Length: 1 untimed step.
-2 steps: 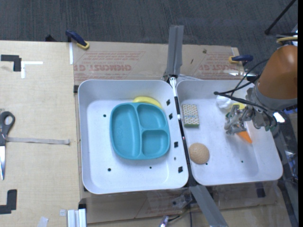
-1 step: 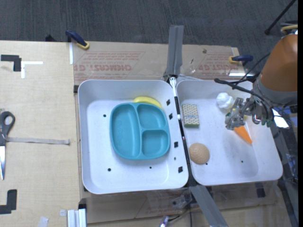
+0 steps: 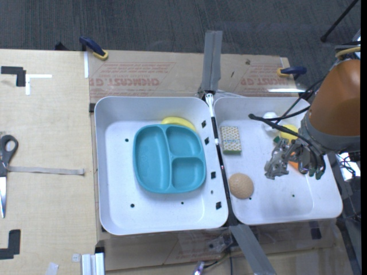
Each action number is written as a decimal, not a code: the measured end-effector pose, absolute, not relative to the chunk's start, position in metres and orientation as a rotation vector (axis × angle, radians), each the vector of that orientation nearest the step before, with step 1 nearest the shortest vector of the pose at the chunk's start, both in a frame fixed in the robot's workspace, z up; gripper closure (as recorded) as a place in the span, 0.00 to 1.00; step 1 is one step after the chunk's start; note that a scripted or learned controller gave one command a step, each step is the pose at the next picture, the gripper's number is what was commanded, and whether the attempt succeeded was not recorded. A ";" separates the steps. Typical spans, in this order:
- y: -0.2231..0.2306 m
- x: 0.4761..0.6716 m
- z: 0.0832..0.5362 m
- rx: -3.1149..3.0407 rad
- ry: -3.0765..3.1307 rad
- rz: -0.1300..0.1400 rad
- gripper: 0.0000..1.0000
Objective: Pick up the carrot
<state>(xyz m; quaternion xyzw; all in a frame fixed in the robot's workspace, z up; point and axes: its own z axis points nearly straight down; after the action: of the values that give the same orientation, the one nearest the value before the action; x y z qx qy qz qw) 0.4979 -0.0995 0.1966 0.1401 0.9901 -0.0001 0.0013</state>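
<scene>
Camera view looks down at a slant on two shallow white bins side by side, and the arm (image 3: 338,99), grey with a broad orange band, reaches in from the right over the right bin (image 3: 269,211). Its gripper (image 3: 279,164) hangs low inside that bin, a tangle of metal fingers and cables, and I cannot tell whether the pincer is apart or together, since the wrist and wiring blur its tips. Just to the pincer's right, touching or nearly touching it, a small patch of orange shows; this looks like the carrot (image 3: 293,165), mostly hidden behind the gripper's body, and nothing shows it between the tips. Up and slightly right of the pincer lies something yellow (image 3: 289,130), partly covered by cables, beside a pale white object (image 3: 270,121). Left of the pincer and a little above, near the bin's left wall, sits a speckled sponge-like block (image 3: 230,139). Down and to the left of the pincer rests a tan ball (image 3: 241,185). Well to the left, across the divider, the left bin (image 3: 114,211) holds a teal divided plate (image 3: 170,158), with a yellow item (image 3: 179,121) peeking out from behind its far edge. Further left still, on the bench, lie scissors (image 3: 7,153).
</scene>
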 end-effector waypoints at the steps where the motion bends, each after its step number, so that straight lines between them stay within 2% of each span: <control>1: -0.099 0.500 0.206 0.435 3.106 -0.001 1.00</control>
<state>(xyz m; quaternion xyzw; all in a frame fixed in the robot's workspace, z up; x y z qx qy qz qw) 0.4996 -0.0994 0.2056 0.1386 0.9903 -0.0004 0.0027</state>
